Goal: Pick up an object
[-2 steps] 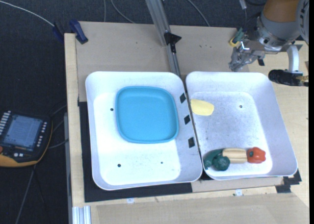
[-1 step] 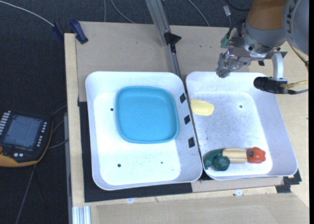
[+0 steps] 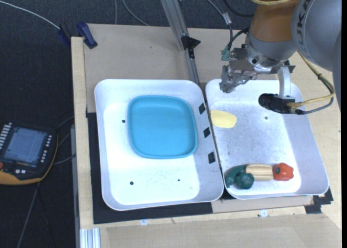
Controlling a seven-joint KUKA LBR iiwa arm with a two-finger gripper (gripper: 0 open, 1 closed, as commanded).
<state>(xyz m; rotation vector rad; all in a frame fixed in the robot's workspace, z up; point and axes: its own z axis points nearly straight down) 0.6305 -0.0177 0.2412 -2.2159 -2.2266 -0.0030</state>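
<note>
- One hand (image 3: 232, 81) hangs over the far corner of the right bin (image 3: 303, 133). I cannot tell if it is spread or pressed together, and nothing shows in it.
- Just below it lies a yellow piece (image 3: 223, 119), likely the easiest pick.
- Three toys, green (image 3: 239, 178), tan (image 3: 259, 172) and red (image 3: 282, 171), bunch at the near wall.
- A blue tray (image 3: 161, 126) sits in the left bin (image 3: 108, 133) on the surface (image 3: 135, 46).

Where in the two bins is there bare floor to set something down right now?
Right bin: the speckled middle is bare, bordered by the yellow piece at upper left and the green, tan and red toys along the near edge. The far corner is crowded by the hand. Left bin: the blue plate fills its centre, leaving a bare near strip.
</note>
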